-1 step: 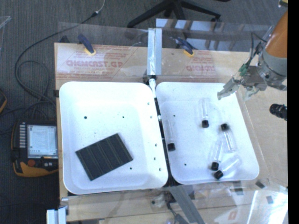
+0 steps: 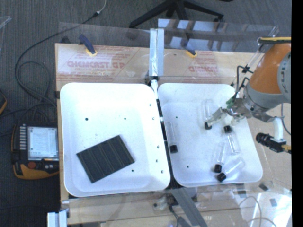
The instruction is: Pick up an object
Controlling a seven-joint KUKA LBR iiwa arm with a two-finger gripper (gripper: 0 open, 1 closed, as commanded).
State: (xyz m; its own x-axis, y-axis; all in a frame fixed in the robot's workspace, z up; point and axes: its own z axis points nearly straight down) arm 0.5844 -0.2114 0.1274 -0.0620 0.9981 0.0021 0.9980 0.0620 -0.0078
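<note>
Since the task names no particular object, the likeliest candidates are the clear tubes with black caps scattered in the right bin [image 2: 180, 174]. One tube [image 2: 207, 113] lies in the upper middle of that bin, its cap toward the lower end, right beside the gripper [image 2: 217, 118]. Another tube [image 2: 230, 140] sits just below and right of it; two more [image 2: 219, 158] [image 2: 230, 169] lie near the bin's lower right corner; a fifth tube [image 2: 171, 137] rests along the left wall by the divider.

Gripper hangs low over the upper middle of the right bin, reaching in from the frame's right. Fingers look spread, one dark tip near the first tube's cap, another further right. Nothing sits between them, so no grasp yet. Judged: a descent toward that first tube, which lies apart from its neighbours and gives room for the fingers.

Left bin [image 2: 71, 126] holds a dark ribbed flat panel [image 2: 105, 158] in its lower half, well apart from the arm [image 2: 270, 77].

Orange pendant [image 2: 35, 150] lies on the floor at the frame's left.
</note>
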